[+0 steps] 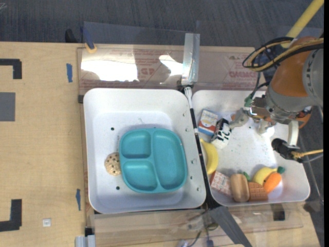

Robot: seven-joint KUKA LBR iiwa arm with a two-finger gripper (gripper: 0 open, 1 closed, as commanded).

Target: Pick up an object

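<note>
Objects crowd the right bin [300, 192]: banana [209, 157], carton [207, 123], bread [239, 186]. Gripper [224, 131] touches a black-and-white item [221, 136]; grip unclear.

Grey arm [308, 81] comes in from the right edge, orange band [288, 84] sitting just above the wrist, black and yellow cables looped over its top. Wrist angles down and to the left, ending in the hand [241, 118] low over the right-hand bin [303, 189]. Finger spread can't be read from this slant.
</note>
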